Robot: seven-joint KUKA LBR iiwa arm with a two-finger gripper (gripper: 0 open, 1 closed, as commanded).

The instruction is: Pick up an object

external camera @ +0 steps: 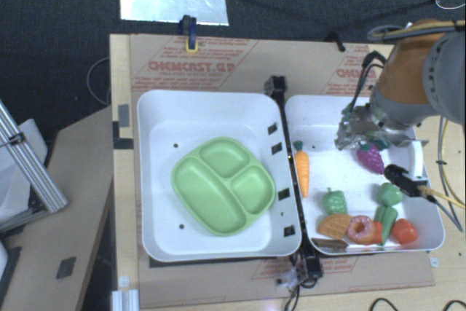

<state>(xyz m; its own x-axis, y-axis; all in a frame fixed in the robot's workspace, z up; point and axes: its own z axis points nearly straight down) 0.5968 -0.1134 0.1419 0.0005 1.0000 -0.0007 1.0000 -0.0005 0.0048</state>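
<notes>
Toy food sits clustered at the near edge of the right bin (pixel 313 113): an orange waffle-like piece (pixel 334 226) w/ a pink donut (pixel 360 229) just beside it, then a red tomato (pixel 405 231) at the far-right corner, touching or nearly touching a green veg (pixel 386 217). Another green piece (pixel 389 194) lies just behind that, & a green pepper (pixel 334 199) sits near the bin's middle. An orange carrot (pixel 301 170) lies lengthwise along the bin's left wall, close to the divider. Left bin (pixel 156 113) holds a light-green divided plate (pixel 222 186), 3 compartments, roughly centred. Gripper (pixel 357 136) hangs low over the back half of the right bin, w/ purple grapes (pixel 370 157) directly under/just beside its tip; whether they touch, can't tell. Fingers are hidden by the wrist body from this angle, so how far apart they stand & whether anything is gripped can't be told. Arm's orange band (pixel 404 73) shows above, at right.
</notes>
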